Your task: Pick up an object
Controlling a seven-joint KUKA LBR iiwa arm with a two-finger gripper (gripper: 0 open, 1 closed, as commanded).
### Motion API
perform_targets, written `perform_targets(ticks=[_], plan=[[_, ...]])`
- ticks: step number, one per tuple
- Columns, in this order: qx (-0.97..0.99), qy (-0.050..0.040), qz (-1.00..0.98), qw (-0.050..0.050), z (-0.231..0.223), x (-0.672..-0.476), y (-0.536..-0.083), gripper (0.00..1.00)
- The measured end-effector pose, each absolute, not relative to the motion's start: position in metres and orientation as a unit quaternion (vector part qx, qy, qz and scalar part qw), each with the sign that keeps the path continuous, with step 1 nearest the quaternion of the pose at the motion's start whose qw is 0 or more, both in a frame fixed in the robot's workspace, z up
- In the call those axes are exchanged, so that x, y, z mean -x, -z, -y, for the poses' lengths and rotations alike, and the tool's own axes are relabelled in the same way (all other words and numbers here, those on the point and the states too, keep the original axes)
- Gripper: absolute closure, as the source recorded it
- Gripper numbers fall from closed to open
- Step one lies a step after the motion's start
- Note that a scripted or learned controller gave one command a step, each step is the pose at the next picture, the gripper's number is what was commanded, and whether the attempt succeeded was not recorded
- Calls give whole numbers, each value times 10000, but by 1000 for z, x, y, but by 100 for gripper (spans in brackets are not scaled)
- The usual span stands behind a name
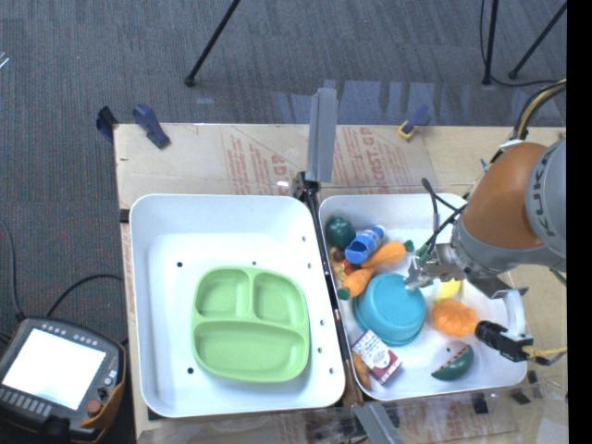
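**Gripper hovering over the crowded right bin**

The arm (518, 202) is reaching in from the right, and its gripper (421, 271) is hanging over the right bin (407, 209), just at the upper right rim of a blue bowl (391, 308). How wide the gripper is standing, and whether it is gripping anything, cannot be told from this angle. Around the bowl are lying an orange carrot (379, 262), a blue bottle (364, 244), a dark green ball (339, 231), a yellow piece (450, 289), an orange fruit (455, 319), a watermelon slice (452, 363) and a red-and-white packet (376, 356). The left bin (157, 220) is holding a green divided plate (250, 325). Both bins are sitting on the counter (213, 160).
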State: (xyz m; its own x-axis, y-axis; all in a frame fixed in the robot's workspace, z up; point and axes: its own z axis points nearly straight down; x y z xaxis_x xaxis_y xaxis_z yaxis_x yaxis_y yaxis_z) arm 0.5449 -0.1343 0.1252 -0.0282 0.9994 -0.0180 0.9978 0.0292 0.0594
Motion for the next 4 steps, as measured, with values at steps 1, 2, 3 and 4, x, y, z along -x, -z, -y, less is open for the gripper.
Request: perform_targets(ticks=[1,2,3,4], plan=[[-6971,-139,-7163,260,135,-544,-124,0],[-7515,-116,-6594,155,122,-539,-109,0],[-7405,-109,-6719,115,124,-549,-107,0],[-7320,-104,-6811,123,126,-581,-107,0]])
